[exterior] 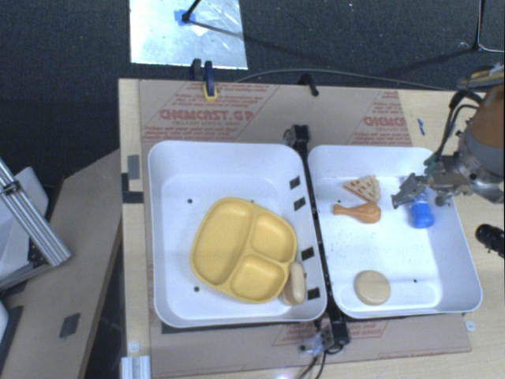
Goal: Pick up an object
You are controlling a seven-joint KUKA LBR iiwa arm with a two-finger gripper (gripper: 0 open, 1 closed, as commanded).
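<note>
So the brown cardboard sheet (237,105) under the bins has "CHEMCAST GP" printed on it in red, and you can see it repeated at the upper right, turned the other way.

Left shallow white bin (170,212) holds a yellow plastic divided plate with three compartments (245,249). A small beige bread-roll-shaped toy (295,283) lies right against the plate's lower right edge.

Right shallow white bin (450,290) has four things in it: a tan waffle-patterned wedge (362,187), an orange-brown toy drumstick (359,211) just below it, a round beige bun-like disc (372,287) near the bottom, and a small blue cylinder (421,215) over by the right wall.

The grey two-finger gripper (410,189) hangs low over the right bin, just above and left of the blue cylinder. Can't tell how wide its jaws stand, or whether it has hold of anything.

A blue-and-yellow clamp (207,79) sits at the bench's top edge, and a shiny silver sheet (188,22) lies on the dark floor beyond.
</note>
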